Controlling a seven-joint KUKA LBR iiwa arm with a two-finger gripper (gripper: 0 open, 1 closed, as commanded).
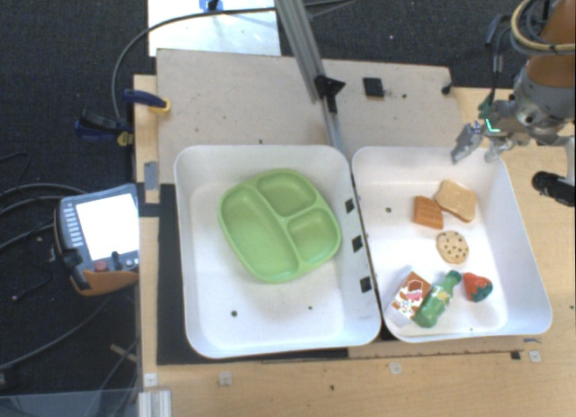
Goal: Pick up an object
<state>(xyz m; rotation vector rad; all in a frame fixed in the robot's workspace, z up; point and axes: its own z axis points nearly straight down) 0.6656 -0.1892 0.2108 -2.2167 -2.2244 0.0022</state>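
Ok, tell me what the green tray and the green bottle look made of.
Green tray: likely moulded plastic, matte to satin, uniform pale green, rounded compartments. Green bottle: probably toy plastic, slightly glossy, solid colour; too small to be sure.

You see a pale green divided plate [280, 223] in the white left bin [202, 316]. In the white right bin [522, 253] lie a tan chip-speckled cookie [452, 247], an orange waffle [428, 213] and a green bottle [436, 300].

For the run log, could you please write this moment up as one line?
gripper: open, above right bin's far rim, holding nothing | right bin: toast, waffle, cookie, green bottle, strawberry, carton | left bin: green tray
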